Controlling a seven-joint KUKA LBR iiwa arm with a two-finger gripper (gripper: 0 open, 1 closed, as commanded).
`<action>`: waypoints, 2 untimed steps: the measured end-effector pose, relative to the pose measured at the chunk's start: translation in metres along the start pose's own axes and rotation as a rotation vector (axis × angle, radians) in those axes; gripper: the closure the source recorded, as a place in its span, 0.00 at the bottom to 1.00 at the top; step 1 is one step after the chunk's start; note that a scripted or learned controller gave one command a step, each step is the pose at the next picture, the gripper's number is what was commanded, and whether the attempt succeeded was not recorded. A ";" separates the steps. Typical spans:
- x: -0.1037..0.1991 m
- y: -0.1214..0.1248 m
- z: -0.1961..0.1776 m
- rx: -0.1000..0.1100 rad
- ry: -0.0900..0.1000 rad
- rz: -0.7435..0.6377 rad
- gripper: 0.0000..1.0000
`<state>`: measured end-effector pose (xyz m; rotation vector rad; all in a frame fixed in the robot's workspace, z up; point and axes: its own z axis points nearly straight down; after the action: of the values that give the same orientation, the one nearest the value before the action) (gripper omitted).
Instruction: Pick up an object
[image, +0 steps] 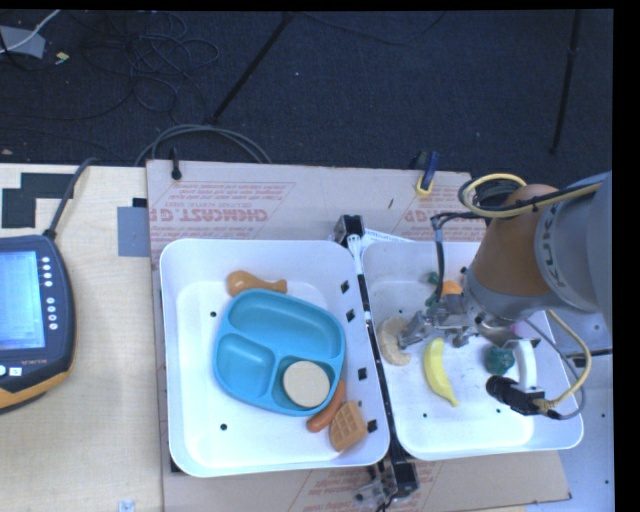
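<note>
In the right bin (470, 440), the gripper (425, 325) reaches down toward the bin's left wall, its fingers too blurred to tell whether open or closed, just above a yellow banana (438, 372) lying near the bin's middle, with a tan round piece (393, 350) beside it.
</note>
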<state>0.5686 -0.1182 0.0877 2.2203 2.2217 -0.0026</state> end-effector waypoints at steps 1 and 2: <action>-0.044 -0.023 0.000 0.004 0.002 0.001 0.00; -0.045 -0.023 -0.009 0.004 0.004 0.008 1.00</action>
<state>0.5460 -0.1632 0.0973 2.2329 2.2166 -0.0028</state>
